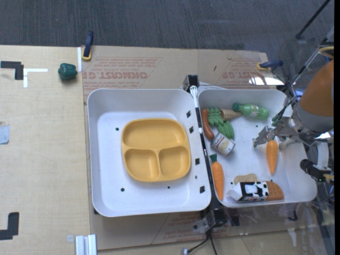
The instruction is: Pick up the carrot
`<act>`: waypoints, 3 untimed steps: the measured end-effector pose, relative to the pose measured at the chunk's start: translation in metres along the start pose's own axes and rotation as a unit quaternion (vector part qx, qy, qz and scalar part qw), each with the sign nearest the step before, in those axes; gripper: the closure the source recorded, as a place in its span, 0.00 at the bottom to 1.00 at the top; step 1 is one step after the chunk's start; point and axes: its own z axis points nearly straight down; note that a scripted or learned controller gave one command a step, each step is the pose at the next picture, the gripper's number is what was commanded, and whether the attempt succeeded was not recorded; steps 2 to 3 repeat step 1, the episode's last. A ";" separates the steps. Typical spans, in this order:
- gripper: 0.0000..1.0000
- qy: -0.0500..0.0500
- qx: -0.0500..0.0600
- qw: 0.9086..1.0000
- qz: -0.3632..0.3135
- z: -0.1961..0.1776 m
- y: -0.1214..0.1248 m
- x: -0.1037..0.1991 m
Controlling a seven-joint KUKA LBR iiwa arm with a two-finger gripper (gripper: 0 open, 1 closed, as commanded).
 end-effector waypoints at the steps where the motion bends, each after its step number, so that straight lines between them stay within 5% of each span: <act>1: 1.00 -0.004 -0.002 1.000 -0.001 -0.010 0.001 -0.003; 3: 1.00 -0.004 -0.002 1.000 -0.001 -0.010 0.001 -0.003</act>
